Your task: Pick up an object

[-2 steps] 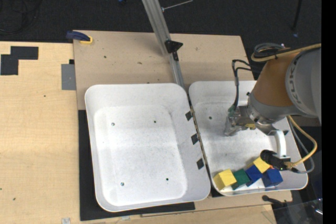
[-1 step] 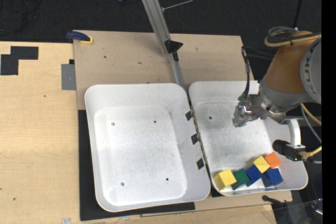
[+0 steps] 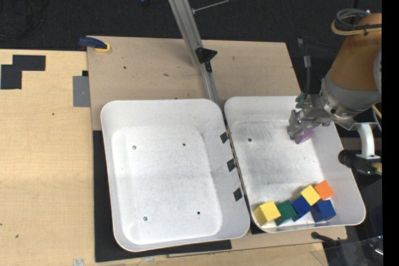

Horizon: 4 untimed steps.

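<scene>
Two white bins sit on the table. Jaws (image 3: 303, 128) over the right bin (image 3: 274, 159) grip a purple block (image 3: 303, 136), lifted above the blocks (image 3: 299, 205) heaped in the near corner.

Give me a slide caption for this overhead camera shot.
Tool with a purple block at its tip, over right bin; blocks in corner.
</scene>
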Each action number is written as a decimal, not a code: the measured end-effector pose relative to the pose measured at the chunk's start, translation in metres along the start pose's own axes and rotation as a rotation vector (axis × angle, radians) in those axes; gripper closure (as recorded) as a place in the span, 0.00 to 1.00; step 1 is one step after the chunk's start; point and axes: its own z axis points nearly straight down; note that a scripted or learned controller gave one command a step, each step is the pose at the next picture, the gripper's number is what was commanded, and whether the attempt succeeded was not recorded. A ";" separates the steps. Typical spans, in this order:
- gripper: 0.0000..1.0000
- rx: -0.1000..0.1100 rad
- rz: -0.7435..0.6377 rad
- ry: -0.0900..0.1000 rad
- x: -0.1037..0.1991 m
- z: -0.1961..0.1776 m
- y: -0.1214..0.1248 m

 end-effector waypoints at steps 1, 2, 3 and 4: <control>1.00 0.004 -0.003 0.001 -0.001 -0.010 0.000; 1.00 0.007 -0.004 0.004 0.049 -0.015 -0.013; 1.00 0.008 -0.004 0.003 0.104 -0.004 -0.019; 1.00 0.009 -0.005 0.004 0.160 0.002 -0.028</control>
